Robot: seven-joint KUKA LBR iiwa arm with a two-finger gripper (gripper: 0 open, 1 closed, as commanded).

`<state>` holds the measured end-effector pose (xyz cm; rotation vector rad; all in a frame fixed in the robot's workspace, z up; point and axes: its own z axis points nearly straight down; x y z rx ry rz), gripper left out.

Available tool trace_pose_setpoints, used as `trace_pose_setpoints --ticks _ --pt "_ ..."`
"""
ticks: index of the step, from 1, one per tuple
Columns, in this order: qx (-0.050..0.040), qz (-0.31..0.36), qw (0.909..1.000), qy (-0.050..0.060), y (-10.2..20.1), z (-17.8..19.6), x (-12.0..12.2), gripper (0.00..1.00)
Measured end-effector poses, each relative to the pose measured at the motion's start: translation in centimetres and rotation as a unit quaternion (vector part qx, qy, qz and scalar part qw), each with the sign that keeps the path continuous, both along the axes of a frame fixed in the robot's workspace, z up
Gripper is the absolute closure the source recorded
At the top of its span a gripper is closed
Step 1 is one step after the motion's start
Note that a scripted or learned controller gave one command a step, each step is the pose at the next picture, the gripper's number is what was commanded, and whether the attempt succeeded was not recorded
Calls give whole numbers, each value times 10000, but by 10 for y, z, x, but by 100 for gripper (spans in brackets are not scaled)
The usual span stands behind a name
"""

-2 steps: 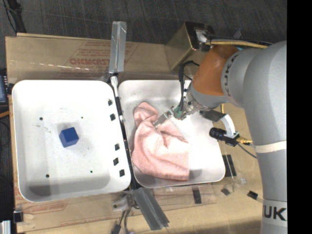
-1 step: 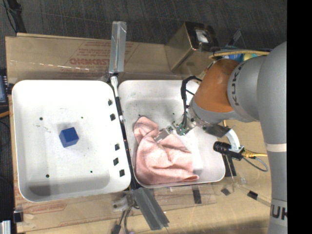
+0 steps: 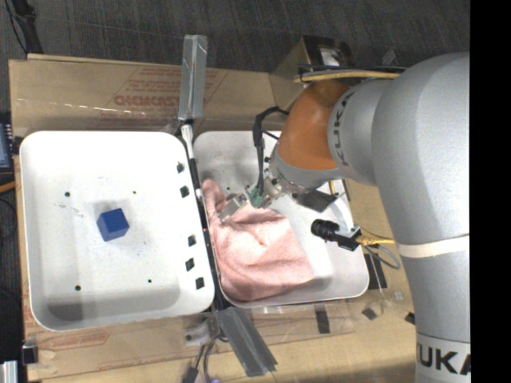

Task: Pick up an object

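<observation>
Pink cloth point(image 3: 259, 250) is bunched in the right bin point(image 3: 351, 282), gripper point(image 3: 239, 204) down at its top edge. Can't tell its grip state. It's soft and floppy, so pinch a raised fold.

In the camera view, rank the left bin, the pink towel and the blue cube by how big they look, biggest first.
1. left bin, largest by far.
2. pink towel, lying in the right bin and covering much of its floor.
3. blue cube, smallest.
All three lie at about bench level, so nearness hardly skews the order.
</observation>
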<state>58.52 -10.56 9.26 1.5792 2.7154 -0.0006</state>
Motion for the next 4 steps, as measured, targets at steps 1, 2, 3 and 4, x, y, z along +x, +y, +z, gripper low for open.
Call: trace_pose_setpoints --ticks 1,2,3,4 --pt "0 22 10000 6 0 10 0 100" --pt "-1 40 10000 10 0 20 1 100" --pt "2 -239 9997 3 48 100 -1 100" --pt "2 -239 9997 5 48 100 -1 0"
